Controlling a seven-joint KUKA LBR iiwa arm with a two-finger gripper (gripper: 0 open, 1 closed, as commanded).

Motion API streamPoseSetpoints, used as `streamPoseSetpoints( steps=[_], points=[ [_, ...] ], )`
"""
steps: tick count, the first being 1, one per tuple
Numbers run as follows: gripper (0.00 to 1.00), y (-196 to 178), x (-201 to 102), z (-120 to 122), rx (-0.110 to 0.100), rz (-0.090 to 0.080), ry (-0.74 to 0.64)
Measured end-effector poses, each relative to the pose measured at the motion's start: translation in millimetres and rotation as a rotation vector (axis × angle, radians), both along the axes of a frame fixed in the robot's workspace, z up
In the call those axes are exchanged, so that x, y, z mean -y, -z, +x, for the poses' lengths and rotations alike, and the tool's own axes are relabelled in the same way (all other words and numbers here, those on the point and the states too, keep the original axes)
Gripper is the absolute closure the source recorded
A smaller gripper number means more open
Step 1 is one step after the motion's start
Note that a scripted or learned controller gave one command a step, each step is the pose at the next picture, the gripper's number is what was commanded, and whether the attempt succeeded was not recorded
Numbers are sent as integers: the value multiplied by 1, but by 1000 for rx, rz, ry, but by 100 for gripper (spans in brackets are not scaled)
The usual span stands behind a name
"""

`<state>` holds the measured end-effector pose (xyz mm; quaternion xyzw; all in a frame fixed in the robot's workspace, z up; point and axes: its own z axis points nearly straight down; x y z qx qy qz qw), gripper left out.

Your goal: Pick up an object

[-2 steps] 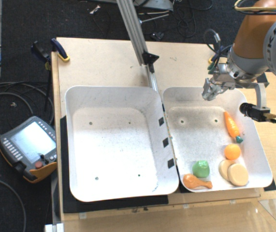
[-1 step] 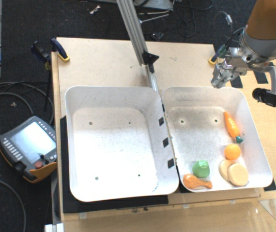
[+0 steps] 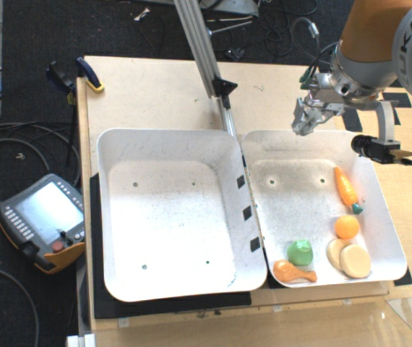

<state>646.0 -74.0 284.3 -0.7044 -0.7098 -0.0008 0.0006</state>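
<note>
Carrot (image 3: 345,187) near right bin (image 3: 293,150) edge, hand (image 3: 306,125) above far rim, grip state unclear, seemingly holding nothing

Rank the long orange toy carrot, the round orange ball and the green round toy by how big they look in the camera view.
1. Long orange toy carrot
2. Round orange ball and green round toy: too alike to rank.

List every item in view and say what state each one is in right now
gripper: above the right bin's far rim, holding nothing
carrot: lying flat
orange ball: resting
green item: resting
pale round pieces: touching each other
orange drumstick-shaped item: lying flat
left bin: level on bench
right bin: level on bench
</note>
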Motion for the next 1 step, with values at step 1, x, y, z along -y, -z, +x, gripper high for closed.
streamPoseSetpoints(
  steps=[1],
  points=[
    [100, 4, -46, -16, -1, -1, 1]
  ],
)
